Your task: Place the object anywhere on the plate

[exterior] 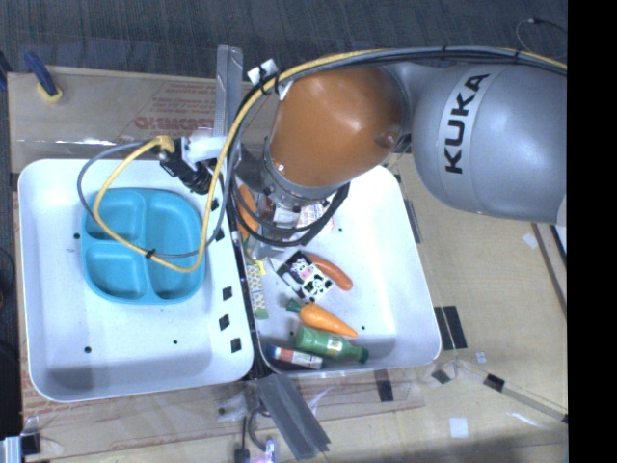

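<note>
Poised low over the right bin (410,287) beside a toy carrot (328,320), finger state impossible to tell: best gripped squarely before crossing to the blue plate (143,244).

Grey arm (482,143) reaching in from right, orange wrist band (333,128) facing camera, hand hidden beneath

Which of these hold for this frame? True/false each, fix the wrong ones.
1. The blue plate sits in the left bin. True.
2. A carrot lies on the plate. False: it lies in the right bin.
3. The green bottle lies in the right bin, near its front edge. True.
4. The plate has one undivided well. False: it has several compartments.
5. A yellow cable loops over the left bin. True.
</note>
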{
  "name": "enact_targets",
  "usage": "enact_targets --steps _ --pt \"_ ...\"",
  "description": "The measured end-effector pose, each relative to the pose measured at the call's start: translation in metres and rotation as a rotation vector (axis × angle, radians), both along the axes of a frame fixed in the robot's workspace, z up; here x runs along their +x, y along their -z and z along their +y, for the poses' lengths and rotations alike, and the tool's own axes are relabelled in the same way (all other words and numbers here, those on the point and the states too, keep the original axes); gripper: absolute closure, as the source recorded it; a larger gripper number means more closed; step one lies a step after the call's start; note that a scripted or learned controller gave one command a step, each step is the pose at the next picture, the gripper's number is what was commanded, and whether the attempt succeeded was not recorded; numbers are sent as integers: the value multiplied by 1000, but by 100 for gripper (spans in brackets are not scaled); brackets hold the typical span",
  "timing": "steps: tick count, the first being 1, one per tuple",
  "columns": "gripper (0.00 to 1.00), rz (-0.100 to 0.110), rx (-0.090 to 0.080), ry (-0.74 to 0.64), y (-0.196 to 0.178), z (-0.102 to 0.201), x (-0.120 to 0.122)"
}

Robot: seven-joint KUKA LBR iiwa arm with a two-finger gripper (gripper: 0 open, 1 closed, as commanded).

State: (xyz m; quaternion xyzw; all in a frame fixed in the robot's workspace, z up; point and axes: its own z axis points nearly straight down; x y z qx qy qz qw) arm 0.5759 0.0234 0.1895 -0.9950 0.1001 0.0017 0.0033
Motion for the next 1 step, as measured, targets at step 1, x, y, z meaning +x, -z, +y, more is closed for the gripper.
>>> enact_targets --steps 1 --pt "100 0 -2 -3 0 22 55"
